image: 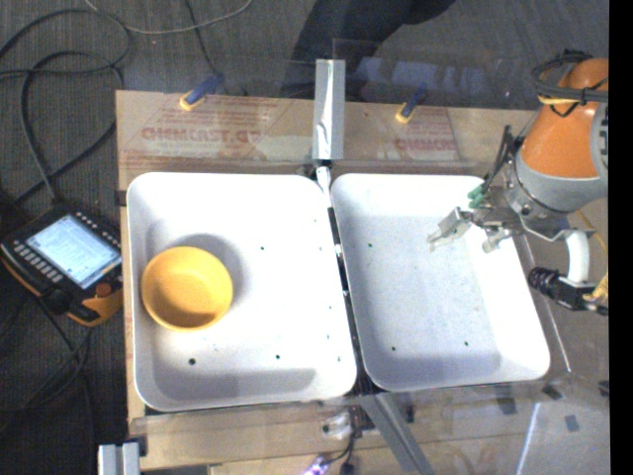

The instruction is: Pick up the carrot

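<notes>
My gripper (462, 238) hangs over the upper right part of the right bin (445, 354), close to its right wall. Its two pale fingers (447, 228) are spread apart and nothing sits between them. The grey arm with its orange band (564, 146) reaches in from the right edge, above the bin's far right corner.
A yellow bowl (187, 286) stands in the left bin (247, 364), near its left wall. A metal post (328, 107) rises behind the seam between the bins. A black cable and connector (554, 285) hang beside the right bin's right rim. A handheld pendant (64, 255) lies off the bench to the left.
</notes>
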`<state>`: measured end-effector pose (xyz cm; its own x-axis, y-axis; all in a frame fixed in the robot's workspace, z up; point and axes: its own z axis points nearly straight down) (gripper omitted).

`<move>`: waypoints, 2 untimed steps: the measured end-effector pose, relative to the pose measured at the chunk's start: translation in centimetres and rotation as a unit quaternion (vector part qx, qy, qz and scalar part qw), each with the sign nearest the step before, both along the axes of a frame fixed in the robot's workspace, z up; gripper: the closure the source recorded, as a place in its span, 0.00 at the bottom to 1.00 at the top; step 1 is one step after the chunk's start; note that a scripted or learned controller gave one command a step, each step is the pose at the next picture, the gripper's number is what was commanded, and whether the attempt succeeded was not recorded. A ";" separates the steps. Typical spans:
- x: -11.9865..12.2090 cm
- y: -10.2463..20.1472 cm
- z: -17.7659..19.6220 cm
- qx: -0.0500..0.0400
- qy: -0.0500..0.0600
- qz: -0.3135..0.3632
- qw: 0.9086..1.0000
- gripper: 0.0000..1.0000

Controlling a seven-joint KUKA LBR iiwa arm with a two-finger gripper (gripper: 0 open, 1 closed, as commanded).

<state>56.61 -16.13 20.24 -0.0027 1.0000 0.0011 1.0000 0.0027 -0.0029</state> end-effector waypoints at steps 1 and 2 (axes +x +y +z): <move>-2.3 8.6 5.8 -0.001 0.000 -0.010 1.000 0.00; -1.2 17.7 8.0 -0.001 0.001 -0.136 0.991 0.00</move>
<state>55.39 1.61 28.23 0.2667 0.9638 -0.0019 0.9638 -0.2667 -0.0036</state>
